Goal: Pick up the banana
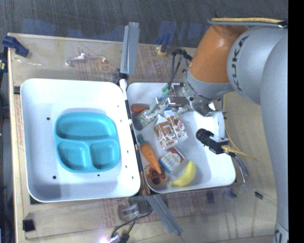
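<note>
While the banana [185, 175] lies at the right bin's [224, 172] five o'clock, the pincer's [168, 101] grip cannot be told.

Wooden bench [66, 54] (blue clamps at edges) on dark carpet [66, 9].

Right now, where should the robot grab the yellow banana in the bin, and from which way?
Probably at the thick middle of the banana, coming straight down from above. It lies flat and curved near the right bin's front wall, with a small carton close on its left, so the jaws should straddle its narrow width where bare floor shows on either side.
</note>
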You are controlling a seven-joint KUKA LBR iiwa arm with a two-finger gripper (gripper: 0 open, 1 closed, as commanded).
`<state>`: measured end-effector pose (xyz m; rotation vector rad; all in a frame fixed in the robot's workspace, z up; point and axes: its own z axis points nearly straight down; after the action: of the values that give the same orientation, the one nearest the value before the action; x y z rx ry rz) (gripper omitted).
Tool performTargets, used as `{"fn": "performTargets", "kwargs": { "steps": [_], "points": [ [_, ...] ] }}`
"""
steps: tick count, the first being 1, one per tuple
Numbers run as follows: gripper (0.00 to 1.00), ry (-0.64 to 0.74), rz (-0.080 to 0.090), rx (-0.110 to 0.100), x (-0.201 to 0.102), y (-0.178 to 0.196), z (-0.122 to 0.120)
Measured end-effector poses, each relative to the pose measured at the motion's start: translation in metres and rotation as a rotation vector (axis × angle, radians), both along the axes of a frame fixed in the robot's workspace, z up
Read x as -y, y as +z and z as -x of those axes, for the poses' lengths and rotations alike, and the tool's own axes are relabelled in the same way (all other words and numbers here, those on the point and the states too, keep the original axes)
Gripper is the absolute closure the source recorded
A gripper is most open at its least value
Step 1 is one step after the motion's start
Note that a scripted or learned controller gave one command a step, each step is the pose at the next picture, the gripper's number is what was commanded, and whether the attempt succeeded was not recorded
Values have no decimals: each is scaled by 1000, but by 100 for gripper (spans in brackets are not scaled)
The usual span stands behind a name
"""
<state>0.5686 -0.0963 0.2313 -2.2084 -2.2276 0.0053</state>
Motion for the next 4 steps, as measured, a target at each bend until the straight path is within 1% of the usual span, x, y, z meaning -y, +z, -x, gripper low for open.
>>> {"fn": "performTargets", "kwargs": {
  "steps": [1,2,3,4],
  "points": [
    [0,72,0,1,96,-73,39],
    [0,224,3,23,114,-130,85],
    [0,367,8,29,114,-129,83],
    [0,359,7,28,114,-129,83]
  ]
}}
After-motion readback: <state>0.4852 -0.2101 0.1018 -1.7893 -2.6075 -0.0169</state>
